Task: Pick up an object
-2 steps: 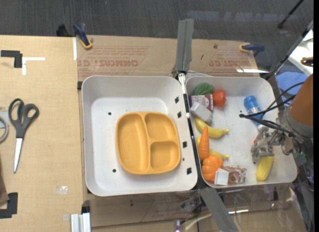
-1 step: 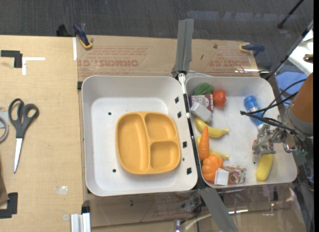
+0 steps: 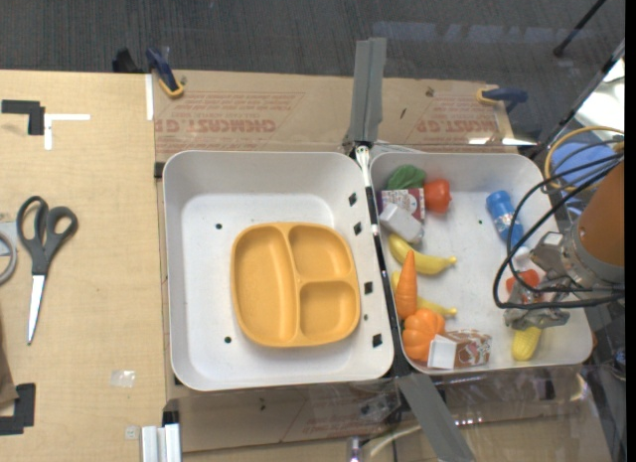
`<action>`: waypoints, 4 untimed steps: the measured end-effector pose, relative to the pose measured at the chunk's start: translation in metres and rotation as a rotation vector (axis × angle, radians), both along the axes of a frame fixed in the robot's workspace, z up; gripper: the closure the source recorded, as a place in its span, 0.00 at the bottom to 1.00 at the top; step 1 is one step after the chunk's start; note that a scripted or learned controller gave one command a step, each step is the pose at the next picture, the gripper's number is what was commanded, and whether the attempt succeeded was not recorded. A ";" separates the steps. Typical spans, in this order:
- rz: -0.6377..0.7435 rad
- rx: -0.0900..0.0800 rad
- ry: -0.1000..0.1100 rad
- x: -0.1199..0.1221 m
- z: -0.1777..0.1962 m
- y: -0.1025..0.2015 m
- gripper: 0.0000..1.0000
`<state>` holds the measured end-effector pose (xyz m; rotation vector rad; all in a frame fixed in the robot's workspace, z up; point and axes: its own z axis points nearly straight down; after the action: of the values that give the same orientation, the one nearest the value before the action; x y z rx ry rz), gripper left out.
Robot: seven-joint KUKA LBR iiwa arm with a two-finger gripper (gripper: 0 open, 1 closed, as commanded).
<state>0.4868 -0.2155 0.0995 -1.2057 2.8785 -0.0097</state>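
Down at the right side of the right bin (image 3: 467, 157) I see the claw (image 3: 537, 316), low over the floor of the bin, with cables looping around it. I cannot tell how it is set, because the wrist and the cables cover it from this angle, and I see nothing that is clearly gripped. Just under it lies a small yellow corn cob (image 3: 526, 343), and a red piece (image 3: 527, 278) shows a little above; the corn looks to me like the thing it is trying for, since it sits directly at the tip.

Other toy foods are spread in the same bin: a banana (image 3: 422, 260), a carrot (image 3: 406, 287) standing along the left wall, a small orange pumpkin (image 3: 421, 329), a tomato (image 3: 436, 195) beside a green vegetable (image 3: 404, 177), a blue bottle (image 3: 500, 212) and a wrapped packet (image 3: 467, 348) at the near wall. They lie loose and mixed, so any one can be taken alone.

An orange divided plate (image 3: 295, 283) lies flat in the middle of the left bin (image 3: 189, 281). Scissors (image 3: 40, 251) rest on the desk (image 3: 89, 371), well apart from both bins. My judgement is that the pick is at the grasping step, not yet proven.
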 end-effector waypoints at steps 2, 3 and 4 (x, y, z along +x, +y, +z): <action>-0.577 0.005 0.020 0.016 -0.008 0.113 1.00; -0.078 -0.001 0.016 0.014 0.030 0.029 1.00; -0.210 0.002 0.017 0.055 0.122 0.080 1.00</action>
<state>0.5418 -0.1356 0.2219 -0.9013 3.0040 0.0002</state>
